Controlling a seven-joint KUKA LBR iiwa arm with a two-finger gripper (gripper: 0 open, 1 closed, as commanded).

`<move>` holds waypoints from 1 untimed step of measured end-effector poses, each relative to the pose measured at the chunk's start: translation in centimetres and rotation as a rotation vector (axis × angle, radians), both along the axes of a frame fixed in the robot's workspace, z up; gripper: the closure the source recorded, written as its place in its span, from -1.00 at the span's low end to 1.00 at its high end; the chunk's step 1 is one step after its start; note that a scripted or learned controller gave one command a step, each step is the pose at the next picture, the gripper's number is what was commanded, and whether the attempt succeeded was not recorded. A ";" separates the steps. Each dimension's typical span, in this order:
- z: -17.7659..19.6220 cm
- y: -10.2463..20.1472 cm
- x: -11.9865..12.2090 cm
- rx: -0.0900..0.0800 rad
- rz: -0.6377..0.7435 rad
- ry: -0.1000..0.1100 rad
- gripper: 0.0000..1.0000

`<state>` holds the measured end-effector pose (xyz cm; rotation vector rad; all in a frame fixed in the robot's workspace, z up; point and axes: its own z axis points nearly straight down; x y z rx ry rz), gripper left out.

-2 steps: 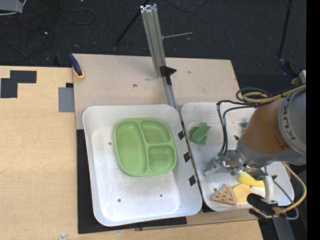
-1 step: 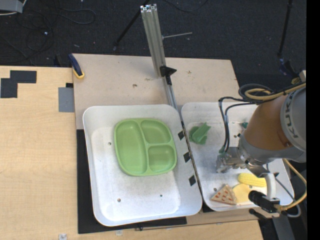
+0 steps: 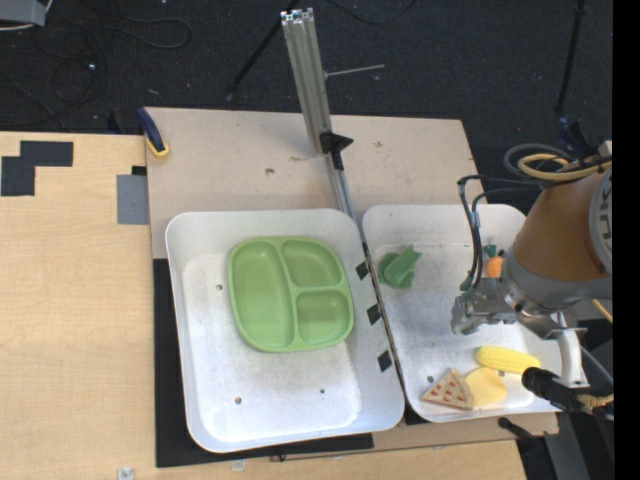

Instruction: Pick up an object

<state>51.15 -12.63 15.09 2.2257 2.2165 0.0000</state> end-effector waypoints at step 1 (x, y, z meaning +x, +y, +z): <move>6.2 -0.5 0.0 -0.001 0.005 -0.003 1.00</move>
